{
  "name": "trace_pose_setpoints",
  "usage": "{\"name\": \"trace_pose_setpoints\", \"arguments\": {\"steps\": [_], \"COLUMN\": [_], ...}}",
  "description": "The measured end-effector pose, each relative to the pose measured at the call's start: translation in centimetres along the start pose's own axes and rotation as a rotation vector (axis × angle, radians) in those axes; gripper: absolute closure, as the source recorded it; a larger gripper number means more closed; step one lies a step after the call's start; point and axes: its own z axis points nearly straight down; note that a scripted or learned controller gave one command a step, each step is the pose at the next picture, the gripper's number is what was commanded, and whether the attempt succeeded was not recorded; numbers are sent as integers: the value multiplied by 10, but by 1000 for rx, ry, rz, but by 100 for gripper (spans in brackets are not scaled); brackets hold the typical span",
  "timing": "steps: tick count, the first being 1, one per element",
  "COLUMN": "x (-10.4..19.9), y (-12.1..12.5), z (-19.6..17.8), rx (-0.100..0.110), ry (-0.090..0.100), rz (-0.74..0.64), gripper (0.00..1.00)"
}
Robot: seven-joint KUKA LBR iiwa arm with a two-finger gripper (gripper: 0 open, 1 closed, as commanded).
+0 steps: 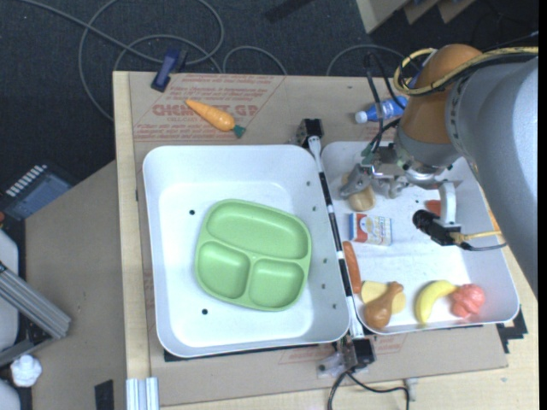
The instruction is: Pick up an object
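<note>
Camera view: I have the gripper (369, 184) low over the upper left corner of the right bin (491, 307), directly above a small tan object (362, 200). The fingers appear spread apart with the tan object just below them, not between them; I judge nothing is held. Other candidates lie in the same bin: a small carton (370, 229), a toy drumstick (382, 301), a banana (432, 299) and a pink piece (467, 301) along the near wall. The left bin (171, 314) holds a green divided tray (253, 254). A toy carrot (213, 115) lies on the bench beyond the bins.

Procedure, as I judge it:
1. Centre the fingers across the tan object's narrow side
2. Descend until they straddle it, keeping off the bin wall
3. Close, then lift straight up
4. Confirm the object rises with the fingers
</note>
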Motion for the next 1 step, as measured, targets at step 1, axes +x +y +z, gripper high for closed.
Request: {"name": "trace_pose_setpoints", "arguments": {"steps": [1], "x": [1], "y": [-2], "z": [0], "rx": [3], "ry": [1], "rz": [0], "gripper": [0]}}
